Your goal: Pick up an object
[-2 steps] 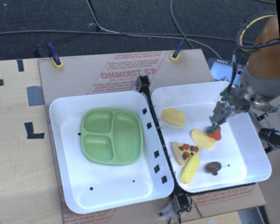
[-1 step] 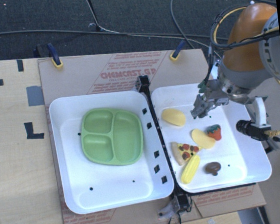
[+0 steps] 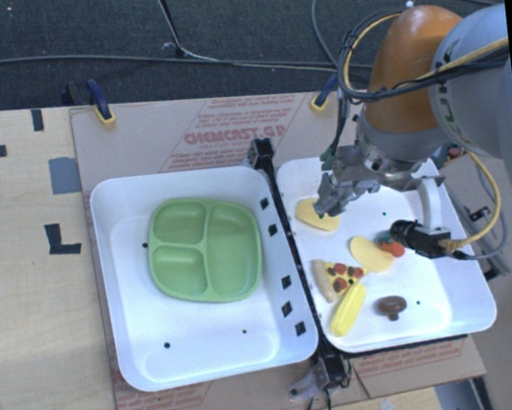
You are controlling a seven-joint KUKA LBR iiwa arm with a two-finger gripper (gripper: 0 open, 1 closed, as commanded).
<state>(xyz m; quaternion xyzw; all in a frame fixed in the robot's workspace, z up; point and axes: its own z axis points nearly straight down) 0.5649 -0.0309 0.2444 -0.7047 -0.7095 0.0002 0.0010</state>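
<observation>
Apparently the pick is only at its approach stage: the gripper (image 3: 328, 202) hangs low over the far-left part of the right bin (image 3: 475, 317), its dark fingers pointing down at the pale yellow slice (image 3: 318, 217) that lies just under and to the near side of them, but whether the jaws stand open or closed I cannot tell, since the wrist body hides the gap from this slanted view. Nothing shows between the fingers, so I judge that no object is held yet; the slice seems to rest flat on the bin floor, touching or almost touching the tips. Just beyond it, toward the near side, lie the other candidates: a pizza wedge (image 3: 335, 278) with red and dark toppings, a yellow corn cob (image 3: 348, 309) just beside it on the near side, a second yellow piece (image 3: 371, 253) with a red-orange bit (image 3: 391, 248) at its right edge, and a small brown mushroom-like piece (image 3: 391, 305) further right. A black fitting with a cable (image 3: 420, 236) hangs off the arm above the right part of that bin. The left bin (image 3: 130, 352) holds a green divided plate (image 3: 204, 249), well apart from the gripper. What is left, by my reading, is nearly everything: closing on the slice, securing it, and lifting it clear of the bin. A flat, thin piece like this may slip out.
</observation>
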